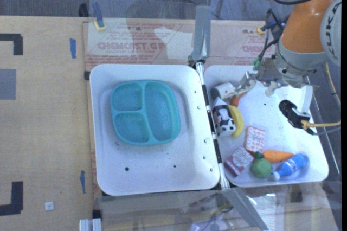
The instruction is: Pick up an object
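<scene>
My gripper (242,85) hangs over the upper left part of the right bin (310,140), reaching in from the orange-banded wrist (303,34). Just left of its tip lies a small white object (222,89), and a small orange-red piece (235,100) sits right under it. Below these are a yellow banana (236,120) and a black-and-white cow toy (223,120). Nothing is visibly held.
Along the right bin's near side lie a pink packet (255,139), a dark red packet (240,159), a carrot (277,156), a green ball (261,167) and a blue bottle (290,166). The left bin (157,175) holds a teal divided plate (145,111).
</scene>
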Controlling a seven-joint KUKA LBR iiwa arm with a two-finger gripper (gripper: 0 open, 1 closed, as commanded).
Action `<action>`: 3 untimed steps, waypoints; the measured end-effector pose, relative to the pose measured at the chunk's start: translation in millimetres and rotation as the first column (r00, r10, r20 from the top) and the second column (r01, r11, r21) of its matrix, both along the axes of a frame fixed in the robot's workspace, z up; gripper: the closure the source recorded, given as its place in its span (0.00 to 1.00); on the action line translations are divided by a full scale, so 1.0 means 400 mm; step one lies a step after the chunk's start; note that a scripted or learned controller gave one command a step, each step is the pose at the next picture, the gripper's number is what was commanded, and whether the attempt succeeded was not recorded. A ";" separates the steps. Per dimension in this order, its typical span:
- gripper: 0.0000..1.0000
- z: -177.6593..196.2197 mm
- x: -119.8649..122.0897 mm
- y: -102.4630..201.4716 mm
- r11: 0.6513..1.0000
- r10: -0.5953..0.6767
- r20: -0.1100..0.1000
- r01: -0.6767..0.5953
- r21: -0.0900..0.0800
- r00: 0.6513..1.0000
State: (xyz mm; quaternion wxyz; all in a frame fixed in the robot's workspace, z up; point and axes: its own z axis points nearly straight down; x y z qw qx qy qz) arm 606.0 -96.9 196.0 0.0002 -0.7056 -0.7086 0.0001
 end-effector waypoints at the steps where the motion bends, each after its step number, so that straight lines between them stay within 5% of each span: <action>1: 0.00 -0.207 0.127 -0.052 0.999 0.048 0.030 -0.048 -0.001 0.998; 2: 0.00 -0.271 0.157 -0.149 0.996 0.094 0.004 -0.094 -0.001 0.996; 3: 1.00 -0.240 0.162 -0.148 0.995 0.097 0.010 -0.097 -0.006 0.995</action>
